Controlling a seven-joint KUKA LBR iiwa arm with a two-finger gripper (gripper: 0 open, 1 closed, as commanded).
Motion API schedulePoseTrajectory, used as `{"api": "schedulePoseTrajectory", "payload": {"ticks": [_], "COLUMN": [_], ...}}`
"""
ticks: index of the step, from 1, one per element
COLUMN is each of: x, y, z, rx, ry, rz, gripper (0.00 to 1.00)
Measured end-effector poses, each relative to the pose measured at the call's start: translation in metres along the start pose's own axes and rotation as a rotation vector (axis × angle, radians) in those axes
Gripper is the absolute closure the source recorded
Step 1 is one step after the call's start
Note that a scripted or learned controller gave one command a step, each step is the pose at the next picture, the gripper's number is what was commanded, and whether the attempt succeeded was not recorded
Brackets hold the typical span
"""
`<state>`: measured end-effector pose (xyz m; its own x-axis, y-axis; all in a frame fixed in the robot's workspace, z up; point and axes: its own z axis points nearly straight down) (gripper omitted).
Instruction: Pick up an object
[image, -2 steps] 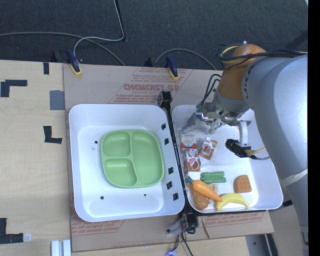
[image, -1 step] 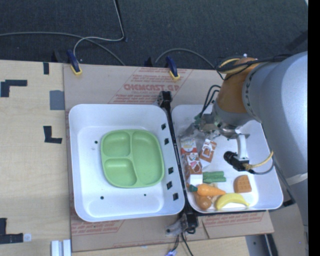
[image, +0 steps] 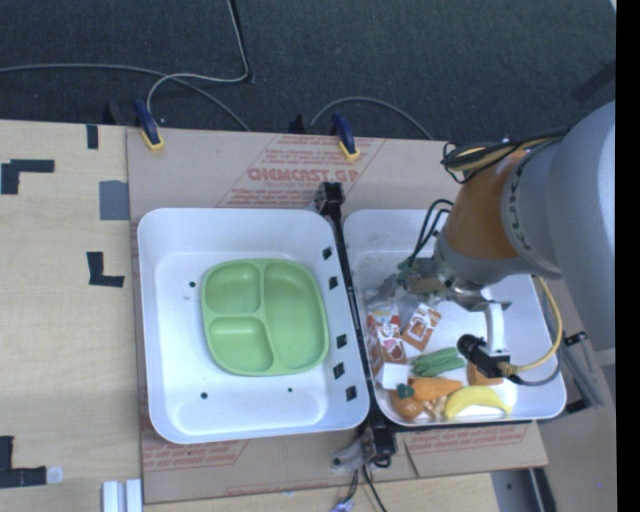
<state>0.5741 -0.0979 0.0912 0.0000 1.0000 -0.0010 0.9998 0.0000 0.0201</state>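
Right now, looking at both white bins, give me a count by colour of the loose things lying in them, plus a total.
Green: 2, the divided plate in the left bin and the green vegetable in the right bin
Orange: 1, the carrot
Yellow: 1, the banana
Red and white: 2, the packets
Total: 6 that I can tell apart; the arm hides part of the right bin.

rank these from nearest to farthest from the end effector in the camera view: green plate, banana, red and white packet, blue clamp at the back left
Measured from the end effector, low over the right bin:
1. Red and white packet, just beside it in the right bin.
2. Banana, at the right bin's front edge.
3. Green plate, in the left bin.
4. Blue clamp, at the cardboard's back left corner.
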Motion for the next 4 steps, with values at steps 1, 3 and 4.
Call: {"api": "schedulePoseTrajectory", "payload": {"ticks": [1,3,4], "x": [-0.003,0.036,0.058], "y": [0.076,0.072,0.041], "z": [-0.021,-0.091,-0.103], "rx": [0.020,0.021,0.021], "ry": [0.000,0.000,0.000], "rz": [-0.002,0.000,-0.001], "gripper": [0.00,0.00,0.00]}}
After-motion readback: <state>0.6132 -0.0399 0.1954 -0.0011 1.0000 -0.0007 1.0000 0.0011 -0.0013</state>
